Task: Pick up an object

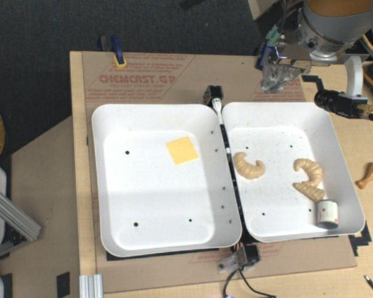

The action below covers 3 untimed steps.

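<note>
Dark carpet [43, 17] wraps around the top and left of the scene, and on it sits a brown board [155, 79] printed with faded red lettering, a blue-and-yellow clamp [117, 51] biting its upper left edge. Down at far left, aluminium framing [9, 213] pokes in at an angle.

Moving across, the left bin [112, 166] lies flat on the board, white and shallow, with a yellow square slice [182, 149] resting alone in its upper middle. A black clip [212, 94] pins the seam where the two bins meet, and another fitting [242, 256] with trailing wires sits at the bottom of that seam.

Now the right bin [280, 126]: a pale croissant [248, 166] curls near its left side, well apart from a second croissant [309, 179] further right, and just below that one stands a small white cup [327, 212] in the lower right corner.

Up top right, the gripper [277, 82] hangs above the board beyond the right bin's far rim, nothing between its tips; too blurred to tell their spacing. A wooden object [367, 177] peeks in at the right edge.
</note>
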### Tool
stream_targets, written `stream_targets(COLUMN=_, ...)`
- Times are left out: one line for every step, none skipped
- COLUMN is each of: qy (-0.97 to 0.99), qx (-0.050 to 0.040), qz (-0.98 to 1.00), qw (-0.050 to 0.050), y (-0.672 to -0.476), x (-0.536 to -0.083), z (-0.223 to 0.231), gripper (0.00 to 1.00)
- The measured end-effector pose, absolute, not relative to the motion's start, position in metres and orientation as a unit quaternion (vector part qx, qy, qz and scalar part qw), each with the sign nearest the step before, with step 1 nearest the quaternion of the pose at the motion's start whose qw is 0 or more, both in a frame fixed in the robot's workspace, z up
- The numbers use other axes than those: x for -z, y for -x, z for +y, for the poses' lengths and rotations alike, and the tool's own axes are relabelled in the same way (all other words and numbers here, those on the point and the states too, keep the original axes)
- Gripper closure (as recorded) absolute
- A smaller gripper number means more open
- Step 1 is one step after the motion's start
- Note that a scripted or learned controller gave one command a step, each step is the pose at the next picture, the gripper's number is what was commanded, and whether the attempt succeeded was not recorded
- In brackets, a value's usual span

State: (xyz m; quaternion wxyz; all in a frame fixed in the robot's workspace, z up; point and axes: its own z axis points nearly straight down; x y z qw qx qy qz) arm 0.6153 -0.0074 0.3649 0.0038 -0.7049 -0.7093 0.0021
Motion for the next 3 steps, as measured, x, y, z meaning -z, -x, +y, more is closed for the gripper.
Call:
stream_targets(qy=0.705, qx=0.0055, qz=-0.709, qw=-0.005, y=-0.625, x=-0.470, z=0.025, gripper=1.00)
stream_targets(qy=0.704, qx=-0.0043, qz=-0.710, qw=0.006, y=-0.539, x=-0.376, z=0.098, gripper=1.00)
stream_targets(qy=0.705, qx=-0.0029, qz=-0.709, qw=0.003, y=-0.540, x=-0.322, z=0.161, gripper=1.00)
